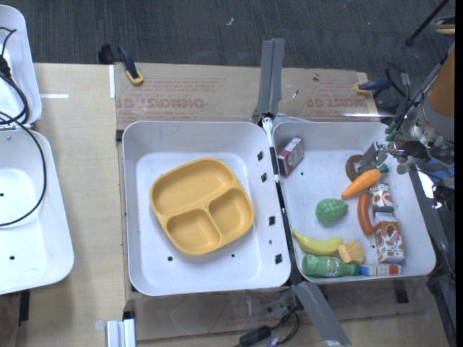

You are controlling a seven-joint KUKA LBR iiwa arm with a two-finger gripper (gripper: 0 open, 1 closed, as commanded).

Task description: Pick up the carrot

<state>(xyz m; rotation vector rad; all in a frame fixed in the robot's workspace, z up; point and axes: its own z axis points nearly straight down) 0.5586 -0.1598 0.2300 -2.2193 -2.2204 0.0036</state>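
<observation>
Two white bins sat side by side on your bench. Your gripper (377, 156) was at the far right side of the right bin (318, 132), and its fingers (373, 155) looked a little spread, with nothing between them. The carrot (359, 183) lay just below the fingers, tilted, with its fat end up near them. You could not tell if the fingers touched its top. A brown round thing (354, 166) sat right beside the fingers, on their left.

Further below the fingers, past the carrot, lay a sausage (364, 213) and two small cartons (387, 230), one above the other. Down and to the left of the fingers sat a bumpy green ball (330, 210). Lower still were a banana (317, 243), a green bottle (329, 267) and a small tan piece (352, 251).

A little box (290, 154) stood well to the left of the fingers, by the wall between the bins. Far to the left, in the left bin (137, 215), your yellow tray (201, 205) lay flat with three spaces.
</observation>
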